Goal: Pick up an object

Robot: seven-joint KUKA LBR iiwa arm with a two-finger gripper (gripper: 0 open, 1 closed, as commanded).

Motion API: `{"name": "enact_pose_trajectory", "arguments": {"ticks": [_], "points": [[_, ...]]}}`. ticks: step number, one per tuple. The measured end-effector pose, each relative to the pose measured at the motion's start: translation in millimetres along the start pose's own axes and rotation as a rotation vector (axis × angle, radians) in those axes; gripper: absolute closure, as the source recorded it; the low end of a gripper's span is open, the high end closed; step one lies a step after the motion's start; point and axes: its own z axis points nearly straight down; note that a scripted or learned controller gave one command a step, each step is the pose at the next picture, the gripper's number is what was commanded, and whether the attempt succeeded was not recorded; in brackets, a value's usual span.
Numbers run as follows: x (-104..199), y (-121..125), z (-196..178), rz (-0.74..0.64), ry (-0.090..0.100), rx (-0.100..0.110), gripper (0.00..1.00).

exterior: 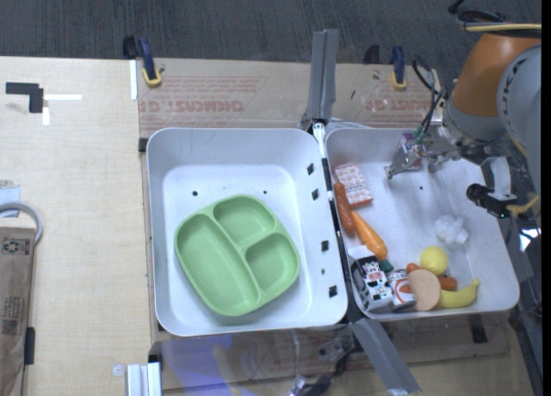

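Note:
My gripper (401,163) hangs low over the back of the right bin (405,213), below the orange-banded wrist (482,84). It is a short way right of a pink wafer pack (353,185). Down the bin's left side lie an orange carrot (368,234) and a thin orange stick (343,207). At the front sit a black-and-white carton (371,281), a tan round slice (423,289), a yellow lemon (434,260) and a banana (460,294). A white crumpled piece (451,230) lies near the right wall.
The left bin (172,162) holds a green divided plate (238,254). A grey divider post (323,76) rises between the bins at the back. Blue-and-yellow clamps (148,63) pin the cardboard behind the bins. A brown paper bag (15,287) lies at the far left.

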Motion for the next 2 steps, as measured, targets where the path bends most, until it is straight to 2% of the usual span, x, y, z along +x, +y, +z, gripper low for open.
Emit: {"name": "enact_pose_trajectory", "arguments": {"ticks": [1,2], "points": [[0.1,0.6,-8.7,-0.001,-0.001,0.000,1.00],[0.2,0.6,-8.6,-0.001,-0.001,0.000,0.00]]}}
